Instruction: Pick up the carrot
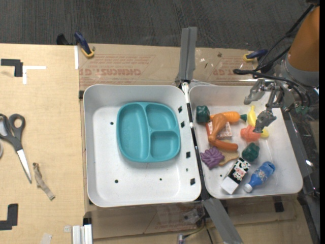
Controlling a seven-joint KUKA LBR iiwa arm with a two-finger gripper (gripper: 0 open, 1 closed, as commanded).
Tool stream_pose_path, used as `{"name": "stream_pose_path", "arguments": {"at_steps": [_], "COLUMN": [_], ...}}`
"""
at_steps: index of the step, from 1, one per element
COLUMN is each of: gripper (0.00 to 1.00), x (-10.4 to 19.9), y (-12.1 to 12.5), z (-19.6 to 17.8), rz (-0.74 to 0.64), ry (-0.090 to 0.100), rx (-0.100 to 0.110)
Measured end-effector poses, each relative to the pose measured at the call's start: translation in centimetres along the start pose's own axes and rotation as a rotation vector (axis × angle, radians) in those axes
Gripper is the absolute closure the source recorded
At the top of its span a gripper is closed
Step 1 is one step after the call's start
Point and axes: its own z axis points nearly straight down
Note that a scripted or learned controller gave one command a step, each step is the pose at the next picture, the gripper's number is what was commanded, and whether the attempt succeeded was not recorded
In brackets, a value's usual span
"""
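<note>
Nearest camera: milk carton and blue bottle at right bin front edge. My gripper over right bin's far right, above small red-orange piece; finger state cannot tell. Carrot left of gripper, long axis left-right, green top toward gripper. Crowding it: orange toys, green pepper, purple piece. Left bin holds teal divided plate. Scissors lie on bench, far left.
</note>
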Motion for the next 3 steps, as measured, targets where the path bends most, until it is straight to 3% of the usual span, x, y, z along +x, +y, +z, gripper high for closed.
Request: {"name": "stream_pose_path", "arguments": {"at_steps": [1,2,3], "gripper": [0.00,0.00,1.00], "x": [-0.8,-2.9,-3.0], "y": [3.9,3.1,3.1], "z": [13.8,13.8,12.7], "rz": [-0.061,-0.120,-0.122], "ry": [-0.003,-0.005,-0.009], "rx": [0.000,0.001,0.003]}}
